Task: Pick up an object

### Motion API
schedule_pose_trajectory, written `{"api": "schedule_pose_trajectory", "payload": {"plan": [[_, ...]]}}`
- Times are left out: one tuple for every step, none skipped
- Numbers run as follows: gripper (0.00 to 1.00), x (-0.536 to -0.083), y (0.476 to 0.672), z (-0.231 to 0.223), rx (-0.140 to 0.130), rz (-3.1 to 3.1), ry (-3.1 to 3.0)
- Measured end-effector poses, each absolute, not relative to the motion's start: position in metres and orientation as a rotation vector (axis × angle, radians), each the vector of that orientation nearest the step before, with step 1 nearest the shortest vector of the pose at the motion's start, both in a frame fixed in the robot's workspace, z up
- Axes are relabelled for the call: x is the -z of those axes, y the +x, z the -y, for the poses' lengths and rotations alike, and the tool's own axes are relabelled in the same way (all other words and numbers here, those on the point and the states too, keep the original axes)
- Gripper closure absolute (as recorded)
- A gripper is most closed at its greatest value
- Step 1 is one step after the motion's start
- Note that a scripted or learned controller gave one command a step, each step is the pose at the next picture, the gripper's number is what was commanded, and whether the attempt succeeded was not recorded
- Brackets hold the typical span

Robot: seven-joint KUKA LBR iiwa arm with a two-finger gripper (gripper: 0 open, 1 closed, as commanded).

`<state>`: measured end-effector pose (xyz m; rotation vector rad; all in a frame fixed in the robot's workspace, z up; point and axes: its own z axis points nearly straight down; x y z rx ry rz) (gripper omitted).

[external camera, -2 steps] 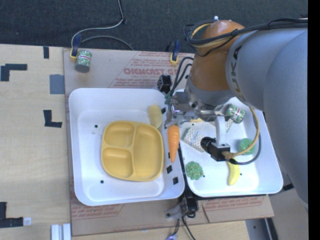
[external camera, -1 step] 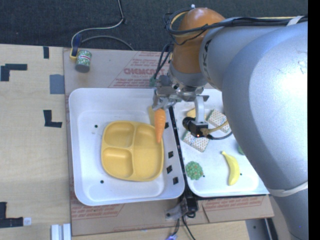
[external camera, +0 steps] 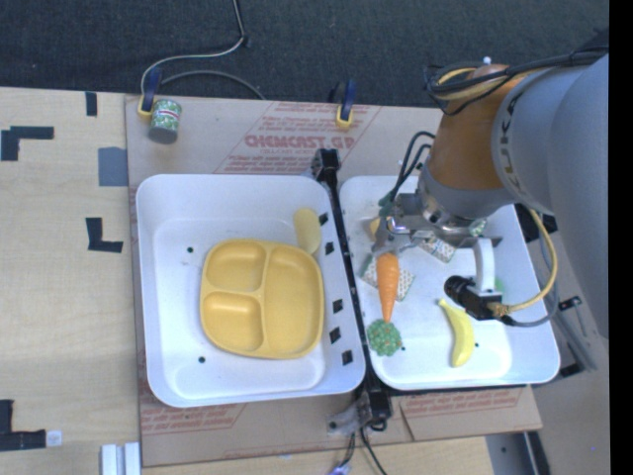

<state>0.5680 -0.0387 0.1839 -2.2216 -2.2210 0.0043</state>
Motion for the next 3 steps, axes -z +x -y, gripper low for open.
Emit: {"api": "schedule_pose_trajectory", "payload": {"plan": [[1.00, -0.184, 0.595, -0.048, -0.001, 2.223, -2.217], [1.00, -0.220, 0.564, -0.093, -0.001, 2.223, -2.218], [1.00, -0.222, 0.531, -0.141, -0.003, 2.223, -2.217]]}}
